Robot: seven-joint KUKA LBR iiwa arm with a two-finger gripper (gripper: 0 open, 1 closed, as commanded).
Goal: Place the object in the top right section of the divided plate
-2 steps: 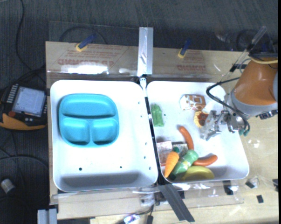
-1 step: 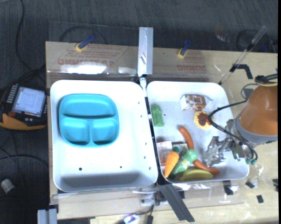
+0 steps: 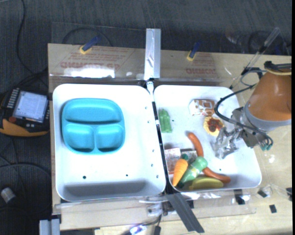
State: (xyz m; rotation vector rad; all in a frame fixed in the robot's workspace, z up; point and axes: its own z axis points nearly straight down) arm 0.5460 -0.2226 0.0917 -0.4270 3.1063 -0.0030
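The orange-banded wrist of the arm (image 3: 270, 99) is seen nearest the lens, reaching in over the right bin (image 3: 245, 180). Below it the claw (image 3: 224, 146) hangs just above the bin floor — whether its jaws are wide or narrow cannot be told, and nothing is seen held. No object is singled out by the task; toy food is scattered in this bin: a red sausage (image 3: 196, 143), a green piece (image 3: 164, 121), a carrot (image 3: 179, 171) in a heap at the near edge. The blue divided plate (image 3: 93, 125) lies in the left bin (image 3: 105, 185), well apart. The picking step is judged to be in hand; next, a piece must be gripped, lifted — and carried across the divider to the plate's top right section.
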